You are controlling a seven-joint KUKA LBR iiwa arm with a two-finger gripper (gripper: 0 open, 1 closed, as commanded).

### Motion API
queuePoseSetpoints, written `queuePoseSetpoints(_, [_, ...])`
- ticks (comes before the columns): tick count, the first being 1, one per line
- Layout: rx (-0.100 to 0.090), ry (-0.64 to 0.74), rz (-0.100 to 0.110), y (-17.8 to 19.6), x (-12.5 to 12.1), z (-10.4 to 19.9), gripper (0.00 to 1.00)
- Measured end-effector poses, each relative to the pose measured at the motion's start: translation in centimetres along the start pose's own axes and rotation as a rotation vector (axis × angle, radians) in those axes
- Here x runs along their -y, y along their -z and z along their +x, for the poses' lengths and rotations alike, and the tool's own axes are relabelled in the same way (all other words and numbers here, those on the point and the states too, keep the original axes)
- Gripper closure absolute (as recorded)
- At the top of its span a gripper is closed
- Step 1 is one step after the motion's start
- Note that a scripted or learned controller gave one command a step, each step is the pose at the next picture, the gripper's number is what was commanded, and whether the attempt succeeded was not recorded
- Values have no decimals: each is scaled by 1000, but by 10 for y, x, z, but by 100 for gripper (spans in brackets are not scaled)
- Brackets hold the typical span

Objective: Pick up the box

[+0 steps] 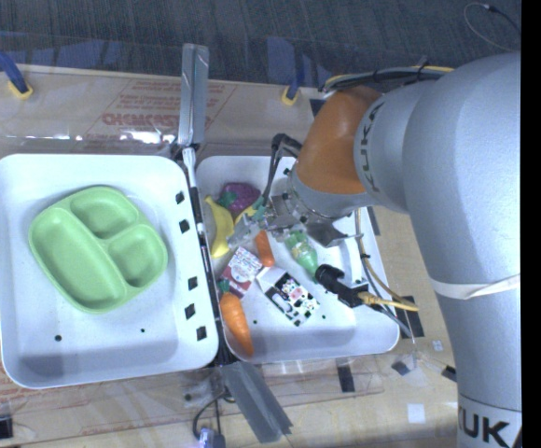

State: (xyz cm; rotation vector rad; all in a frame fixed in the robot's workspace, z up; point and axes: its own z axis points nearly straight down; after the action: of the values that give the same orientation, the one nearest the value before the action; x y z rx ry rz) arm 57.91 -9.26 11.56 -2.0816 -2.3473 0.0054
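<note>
In the right bin (373,339) lies a small black and white patterned box (292,300), flat on the floor near the front. A white and red carton (244,265) lies just left of it. My gripper (272,217) hangs low over the middle of this bin, under the orange wrist band (334,152). It is behind and above both boxes, close to a small carrot (265,248) and a green bottle (300,246). Nothing is seen held in it.
A yellow banana (218,224) and a purple item (239,195) lie at the bin's back left. A large carrot (235,321) rests by the front left wall. The left bin (28,343) holds a green divided plate (99,246).
</note>
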Motion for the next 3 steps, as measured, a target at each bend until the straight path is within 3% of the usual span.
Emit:
queuePoseSetpoints(1, [2,40,-4,13,20,-87,0])
queuePoseSetpoints(2, [3,157,-6,166,74,-101,0])
queuePoseSetpoints(3, [3,161,-5,176,73,-101,100])
